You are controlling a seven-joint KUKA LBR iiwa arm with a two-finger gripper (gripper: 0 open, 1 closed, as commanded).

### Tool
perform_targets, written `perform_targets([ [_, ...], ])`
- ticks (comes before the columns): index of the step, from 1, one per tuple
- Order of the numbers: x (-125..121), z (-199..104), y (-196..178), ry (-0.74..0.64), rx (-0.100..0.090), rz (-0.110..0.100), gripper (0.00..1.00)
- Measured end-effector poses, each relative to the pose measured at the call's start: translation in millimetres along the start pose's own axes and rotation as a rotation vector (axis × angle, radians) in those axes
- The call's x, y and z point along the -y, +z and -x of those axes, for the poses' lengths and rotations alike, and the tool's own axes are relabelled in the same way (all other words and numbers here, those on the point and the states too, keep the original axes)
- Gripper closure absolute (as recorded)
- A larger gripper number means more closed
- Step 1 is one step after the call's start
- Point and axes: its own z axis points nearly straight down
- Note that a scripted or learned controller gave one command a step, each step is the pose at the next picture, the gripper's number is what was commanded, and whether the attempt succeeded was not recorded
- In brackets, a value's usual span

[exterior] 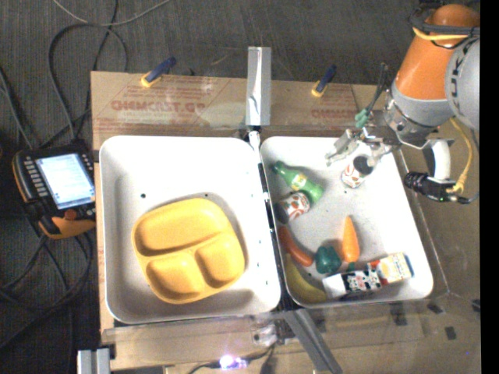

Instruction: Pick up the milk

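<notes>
The arm reaches in from the right, its orange band high above the far right corner of the right bin. Its jaws hang over the far part of that bin, a thin metal fork pointing toward the bins' divider. Whether the jaws stand open or closed cannot be told from this slanted view; nothing is seen clamped in them.

Just below the jaws, nearly under them, sits a small round white-and-red object on the bin floor. To the left of the jaws and a little nearer the camera lies a green bottle on its side, and just past it a second small rounded thing with red and white markings.

The milk, a carton lying flat on its side, rests well apart from the jaws, in the near right corner of the same bin, close along the near wall. Between the jaws and the milk lies an orange carrot, tilted, and beside it a green piece that touches or nearly touches the carton's dark end. A red-orange long thing and a yellow banana lie further left along the near side.

Across the divider from the jaws, the left bin holds a yellow sectioned tray. A handheld pendant with a lit screen sits beyond the left bin, off the bench.
</notes>
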Motion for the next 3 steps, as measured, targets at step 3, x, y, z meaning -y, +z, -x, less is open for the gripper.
perform_targets([
  [3, -6.4, 29.0, 91.0, -0.107, 0.006, 0.007, 0.0],
])
